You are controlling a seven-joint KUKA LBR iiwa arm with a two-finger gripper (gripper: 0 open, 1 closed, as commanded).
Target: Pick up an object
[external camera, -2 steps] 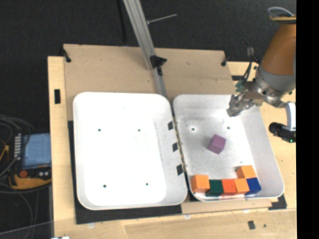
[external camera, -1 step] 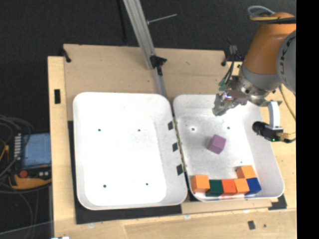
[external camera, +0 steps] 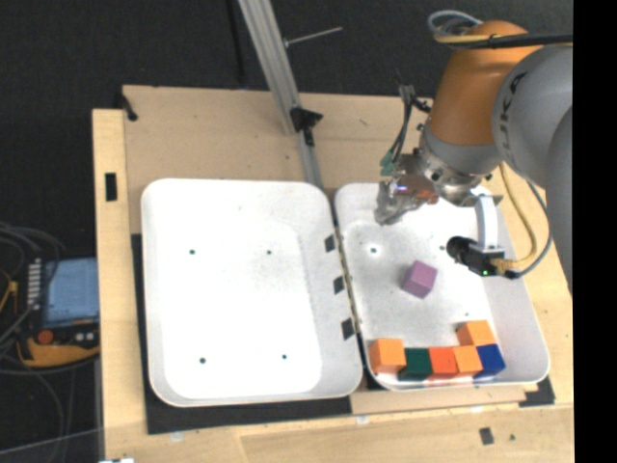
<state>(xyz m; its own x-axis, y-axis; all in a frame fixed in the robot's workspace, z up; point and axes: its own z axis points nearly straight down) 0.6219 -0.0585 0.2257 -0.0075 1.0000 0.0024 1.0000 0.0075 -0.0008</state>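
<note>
The wooden counter (external camera: 241,114) carries two shallow white bins side by side on a dark mat. The left bin (external camera: 241,287) is the larger-looking of the two, its floor showing a few small dark dots. The right bin (external camera: 511,302) holds all the blocks. The grey arm with its orange band (external camera: 472,75) reaches in from the right and bends down over the far left corner of the right bin, cables looping around its wrist. A slanted metal rail (external camera: 275,56) runs from the far edge of the scene down to the gap between the bins. The pincer (external camera: 395,205) hangs over the far left part of the right bin, near its rim; whether it is apart or together cannot be told from this angle, and nothing is seen between it. A purple cube (external camera: 419,280) lies alone near the middle of the right bin, tilted, well apart from the pincer. Along the near wall of that bin sits a row of blocks: an orange block (external camera: 388,353) at the left, a green block (external camera: 416,362), more orange ones, and a blue block (external camera: 490,357) at the right. Off the counter at the left lies a blue device (external camera: 72,290) among cables.
</note>
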